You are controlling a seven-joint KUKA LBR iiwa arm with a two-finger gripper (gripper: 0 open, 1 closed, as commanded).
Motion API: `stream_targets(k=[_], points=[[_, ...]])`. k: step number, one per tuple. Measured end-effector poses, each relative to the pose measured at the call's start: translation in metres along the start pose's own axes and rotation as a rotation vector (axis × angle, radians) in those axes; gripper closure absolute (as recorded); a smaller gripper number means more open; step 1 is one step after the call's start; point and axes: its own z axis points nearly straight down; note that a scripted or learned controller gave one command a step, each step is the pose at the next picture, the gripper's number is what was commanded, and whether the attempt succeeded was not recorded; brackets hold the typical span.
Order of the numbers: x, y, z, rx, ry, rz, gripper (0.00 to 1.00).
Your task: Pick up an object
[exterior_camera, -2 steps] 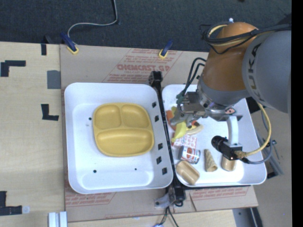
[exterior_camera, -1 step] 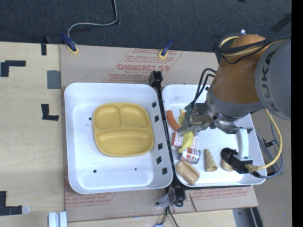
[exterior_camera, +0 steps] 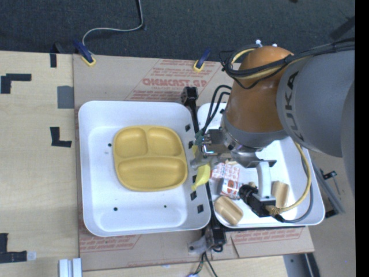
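My gripper [exterior_camera: 204, 150] hangs low over the left edge of the right bin [exterior_camera: 304, 212], under the orange band of the wrist. Just below it, a small yellow piece [exterior_camera: 201, 176] lies by the rims where the two bins meet; whether the gripper touches it is hidden. A red and white packet [exterior_camera: 226, 178] lies right of that piece. A tan bread-like item [exterior_camera: 229, 210] rests at the bin's front left, and a tan cylinder [exterior_camera: 281, 194] sits further right. The arm hides most of the right bin.
The left bin [exterior_camera: 95, 154] holds a yellow divided plate [exterior_camera: 151, 157] in its middle. Brown cardboard [exterior_camera: 132, 77] lies under both bins, with blue and yellow clips at its back edge.
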Motion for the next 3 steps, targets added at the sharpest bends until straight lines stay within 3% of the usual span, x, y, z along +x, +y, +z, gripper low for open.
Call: stream_targets(k=[1,2,3], points=[[0.042,-0.003,-0.005,-0.001,0.0,-0.001,1.0],[0.058,-0.003,-0.008,0.0,0.0,0.0,1.0],[0.051,-0.003,-0.011,-0.001,0.0,0.0,1.0]])
